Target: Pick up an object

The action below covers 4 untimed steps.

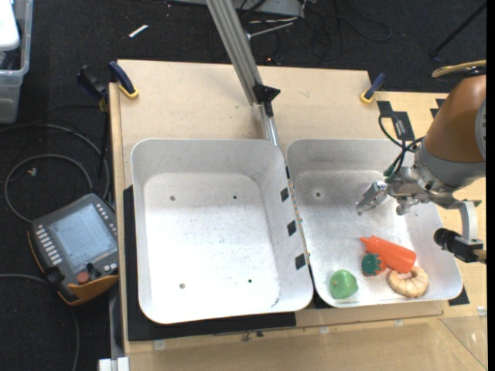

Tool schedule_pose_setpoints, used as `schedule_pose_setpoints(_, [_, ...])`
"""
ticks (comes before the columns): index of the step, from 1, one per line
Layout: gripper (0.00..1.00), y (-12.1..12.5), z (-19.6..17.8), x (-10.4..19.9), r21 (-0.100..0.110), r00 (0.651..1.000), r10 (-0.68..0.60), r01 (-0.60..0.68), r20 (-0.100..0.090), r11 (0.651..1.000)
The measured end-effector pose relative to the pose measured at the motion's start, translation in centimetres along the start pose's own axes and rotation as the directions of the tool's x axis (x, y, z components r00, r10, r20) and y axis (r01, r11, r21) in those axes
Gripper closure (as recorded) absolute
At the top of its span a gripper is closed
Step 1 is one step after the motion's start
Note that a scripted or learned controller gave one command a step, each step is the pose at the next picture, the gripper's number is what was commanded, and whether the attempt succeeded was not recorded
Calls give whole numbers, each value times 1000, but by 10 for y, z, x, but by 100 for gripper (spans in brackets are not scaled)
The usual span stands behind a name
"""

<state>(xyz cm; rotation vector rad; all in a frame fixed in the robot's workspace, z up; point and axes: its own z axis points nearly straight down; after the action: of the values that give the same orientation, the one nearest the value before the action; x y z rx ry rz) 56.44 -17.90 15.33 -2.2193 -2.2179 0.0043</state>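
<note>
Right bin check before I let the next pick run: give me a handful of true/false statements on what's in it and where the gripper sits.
1. The orange carrot lies in the right bin. True.
2. The green ball sits in the left bin. False: it is in the right bin, near its front edge.
3. The gripper holds the carrot. False: it hangs above bare bin floor, apart from the carrot, with nothing between its fingers.
4. The tan ring-shaped toy lies beside the carrot, at the bin's front right. True.
5. All the toys are gathered at the back of the right bin. False: they cluster toward its front.
</note>
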Motion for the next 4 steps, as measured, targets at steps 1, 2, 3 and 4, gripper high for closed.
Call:
schedule_pose_setpoints(1, [0,-1,54,1,1,1000,0,0,0,1000])
schedule_pose_setpoints(2, [100,1,40,0,-6,1000,0,0,2,1000])
schedule_pose_setpoints(3, [100,9,-7,6,-10,1000,-4,4,2,1000])
schedule_pose_setpoints(4, [100,9,-54,-2,-11,1000,-3,3,4,1000])
